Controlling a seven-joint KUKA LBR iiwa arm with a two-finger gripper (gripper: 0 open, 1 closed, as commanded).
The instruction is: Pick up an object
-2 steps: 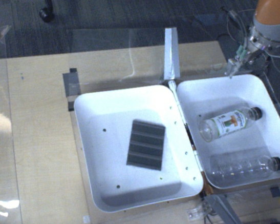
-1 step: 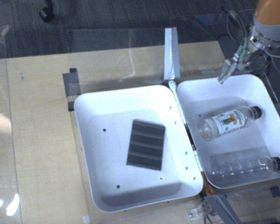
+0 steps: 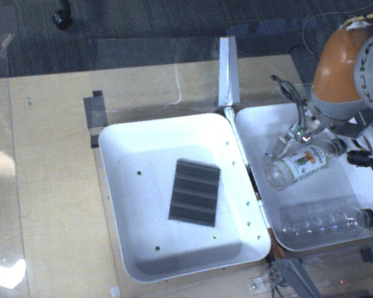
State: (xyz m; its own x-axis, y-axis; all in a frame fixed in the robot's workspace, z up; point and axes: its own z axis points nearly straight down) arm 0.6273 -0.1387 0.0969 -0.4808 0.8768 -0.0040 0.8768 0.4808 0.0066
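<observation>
Ribbed dark slab point(image 3: 194, 192) in left bin point(image 3: 130, 187); clear plastic bottles point(image 3: 301, 164) in right bin point(image 3: 265, 123); end effector point(image 3: 306, 133) grip indiscernible

Pale wooden bench point(image 3: 49, 198), dark carpet floor point(image 3: 153, 8) beyond.

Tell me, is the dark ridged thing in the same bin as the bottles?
No, the dark ridged pad lies alone in the left bin, while both clear bottles lie in the right bin.
</observation>
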